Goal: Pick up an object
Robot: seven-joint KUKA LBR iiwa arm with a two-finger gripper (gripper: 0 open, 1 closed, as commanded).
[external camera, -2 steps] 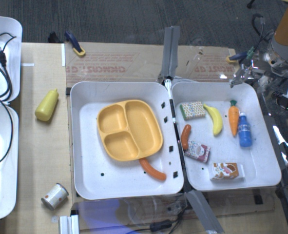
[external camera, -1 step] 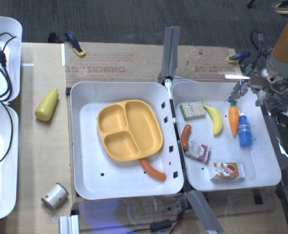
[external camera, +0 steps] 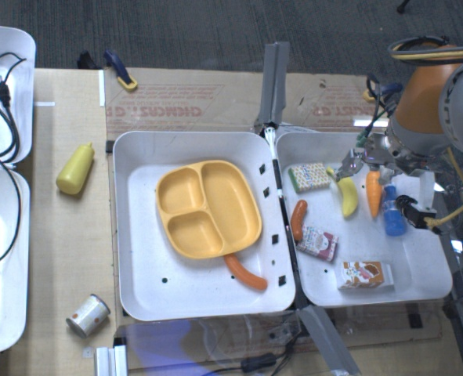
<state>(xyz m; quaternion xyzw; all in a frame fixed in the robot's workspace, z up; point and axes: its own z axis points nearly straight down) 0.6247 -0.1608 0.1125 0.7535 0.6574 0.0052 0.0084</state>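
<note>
Two white bins sit on a tan bench: the left bin (external camera: 129,233) holds a yellow divided plate (external camera: 207,207) with a sausage (external camera: 245,272) at its 5 o'clock. Right bin (external camera: 419,280) holds cartons, banana (external camera: 348,197), carrot (external camera: 373,193). Gripper (external camera: 372,159) hovers above them; its opening cannot be made out. Dark carpet lies beyond.

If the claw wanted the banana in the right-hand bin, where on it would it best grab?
Probably across the middle of the banana, coming straight down from above. It lies flat with its length running up and down the view, so fingers closing from left and right would span its narrow width. The carrot lies close on its right, leaving that finger little room.
</note>
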